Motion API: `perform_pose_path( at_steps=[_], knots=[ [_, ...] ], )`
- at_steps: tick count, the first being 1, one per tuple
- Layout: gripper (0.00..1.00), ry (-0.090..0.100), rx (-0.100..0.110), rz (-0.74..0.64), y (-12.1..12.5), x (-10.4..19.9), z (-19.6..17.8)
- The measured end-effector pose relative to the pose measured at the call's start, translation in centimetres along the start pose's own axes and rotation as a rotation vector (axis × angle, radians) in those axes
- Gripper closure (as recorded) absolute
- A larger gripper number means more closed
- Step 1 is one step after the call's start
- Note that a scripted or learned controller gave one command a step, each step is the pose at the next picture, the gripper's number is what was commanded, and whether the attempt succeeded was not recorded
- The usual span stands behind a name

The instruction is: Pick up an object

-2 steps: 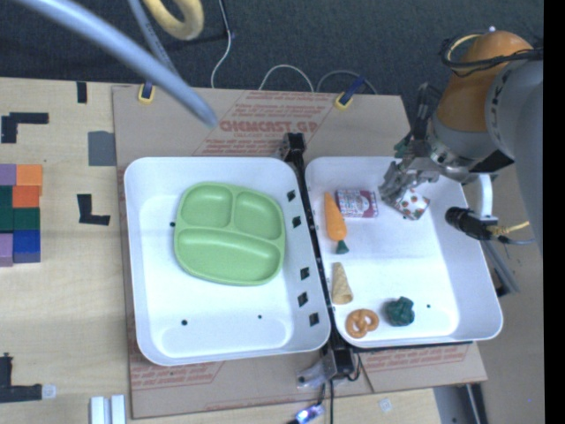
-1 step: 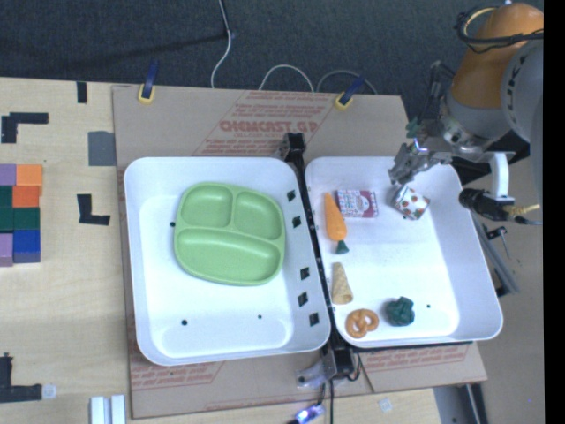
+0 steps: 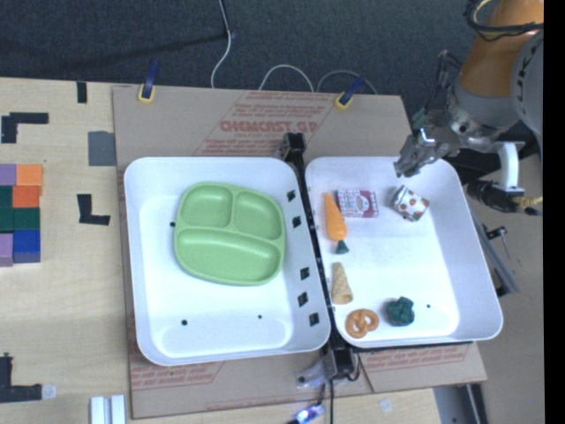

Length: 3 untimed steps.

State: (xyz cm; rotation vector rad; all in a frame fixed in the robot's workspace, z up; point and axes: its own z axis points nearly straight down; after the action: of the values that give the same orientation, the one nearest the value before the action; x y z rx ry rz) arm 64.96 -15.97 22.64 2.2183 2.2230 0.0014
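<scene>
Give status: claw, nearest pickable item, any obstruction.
Claw above right bin's far edge, nothing visibly held. Patterned cup lies just below it. Pink box left of cup, apart.

Grey arm with orange band (image 3: 505, 34) cut off by the right edge. Metal claw (image 3: 413, 159) too small and blurred to tell finger spacing. Print on small pink-and-white box (image 3: 357, 203) unreadable. Stack of coloured blocks (image 3: 19, 215) clipped at the left edge.
</scene>
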Motion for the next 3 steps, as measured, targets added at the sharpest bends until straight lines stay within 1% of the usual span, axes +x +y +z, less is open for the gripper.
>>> perform_pose_path(
  at_steps=[1, 2, 3],
  knots=[
    [1.00, 0.001, 0.003, -0.001, -2.2, 4.1, -0.6],
    [1.00, 0.002, 0.004, -0.003, -4.3, 9.4, -1.4],
    [1.00, 0.002, 0.004, -0.003, -6.2, 13.9, -1.9]
  ],
)
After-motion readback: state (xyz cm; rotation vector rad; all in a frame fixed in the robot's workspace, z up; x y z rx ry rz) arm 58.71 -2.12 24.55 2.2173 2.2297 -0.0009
